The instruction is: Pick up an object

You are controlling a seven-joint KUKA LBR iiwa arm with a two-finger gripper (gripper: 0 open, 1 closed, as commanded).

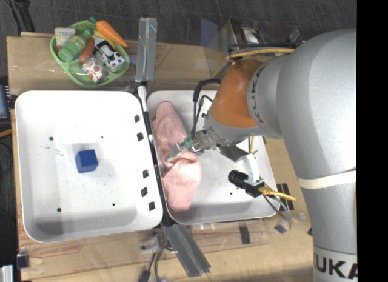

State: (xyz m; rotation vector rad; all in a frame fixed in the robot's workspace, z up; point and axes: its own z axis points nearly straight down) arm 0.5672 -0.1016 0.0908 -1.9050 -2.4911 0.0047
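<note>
Grey and bulky, the arm (315,105) sits nearest the lens and dwarfs everything else. Under it the counter (36,56) carries a left bin (36,153) and a right bin (212,211). Along the right bin's left wall lies a pink cloth (176,153), directly beneath the fingers (182,148), which press into its middle; whether they are clenched on a fold I cannot tell. Well left of the fingers, a blue cube (86,160) rests alone. Up and left sits a green bowl (88,53) of toys. Likely trouble: limp fabric slipping free on the lift, or the tips catching the bin wall just beside them.
</note>
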